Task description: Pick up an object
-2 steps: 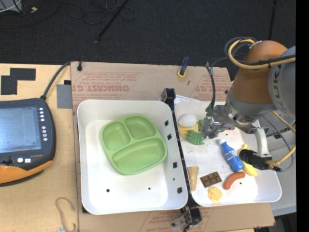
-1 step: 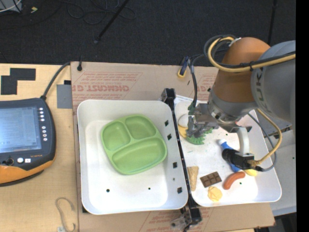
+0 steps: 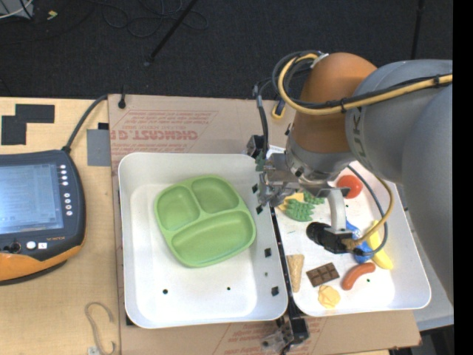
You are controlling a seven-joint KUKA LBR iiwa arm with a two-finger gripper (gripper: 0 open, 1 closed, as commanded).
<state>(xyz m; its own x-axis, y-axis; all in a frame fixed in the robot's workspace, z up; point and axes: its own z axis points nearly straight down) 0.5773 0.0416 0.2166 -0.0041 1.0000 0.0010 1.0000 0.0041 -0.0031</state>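
Bench, seen from above at a slant.
- Left white bin: one light green divided plate with three compartments, lying flat, near the bin's middle.
- Right white bin: green leafy toy just beside the gripper; red round piece towards the far side; waffle cone by the dividing wall; brown chocolate bar beside it; small yellow piece near the front; sausage; banana; a small blue item, too small to identify.
- Grey arm, orange band at the wrist; gripper low over the wall between the bins.
- Control tablet on the bench, left of the bins.
- Cardboard sheet under both bins.
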